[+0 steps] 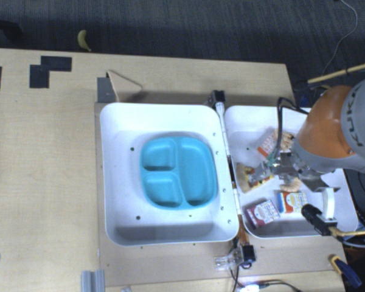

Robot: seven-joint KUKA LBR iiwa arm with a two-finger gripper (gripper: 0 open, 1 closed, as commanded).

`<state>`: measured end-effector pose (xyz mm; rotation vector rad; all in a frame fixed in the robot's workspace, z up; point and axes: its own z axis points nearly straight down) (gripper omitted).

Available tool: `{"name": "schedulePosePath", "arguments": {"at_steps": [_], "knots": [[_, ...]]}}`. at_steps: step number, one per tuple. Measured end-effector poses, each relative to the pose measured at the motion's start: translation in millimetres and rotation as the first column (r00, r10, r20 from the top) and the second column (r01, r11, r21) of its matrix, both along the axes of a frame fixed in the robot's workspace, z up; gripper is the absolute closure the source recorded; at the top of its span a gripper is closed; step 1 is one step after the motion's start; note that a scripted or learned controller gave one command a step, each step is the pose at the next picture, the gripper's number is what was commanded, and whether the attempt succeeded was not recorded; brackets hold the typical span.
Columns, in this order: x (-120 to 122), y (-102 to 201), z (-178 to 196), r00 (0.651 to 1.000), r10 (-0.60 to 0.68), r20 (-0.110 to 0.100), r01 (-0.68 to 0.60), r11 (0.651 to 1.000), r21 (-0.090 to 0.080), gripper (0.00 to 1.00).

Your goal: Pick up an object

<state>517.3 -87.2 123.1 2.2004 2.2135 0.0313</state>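
The right bin [240, 123] holds several small grocery items. A maroon box [263, 213] lies near its front left corner, with a white carton with orange and blue print [290, 201] beside it. A red-and-white packet [267, 143] and a brown item [286, 140] lie toward the back. Small colourful pieces [249, 175] sit by the left wall. My gripper [276, 163] hangs low over the middle of this bin, just right of the colourful pieces and in front of the packet. The wrist hides what lies under it.
The left bin [115, 163] holds a blue divided plate [177, 171]. The divider between the two bins [228, 163] runs just left of the gripper. Black tape marks [48, 69] lie on the bench at the far left. The arm's orange band [325, 126] covers the right bin's back right part.
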Motion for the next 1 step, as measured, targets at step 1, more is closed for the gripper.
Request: {"name": "schedulePosePath", "arguments": {"at_steps": [1], "knots": [[1.5,0.8,10.7,1.0,0.002,0.004,-0.002,1.0,0.0,1.0]]}}
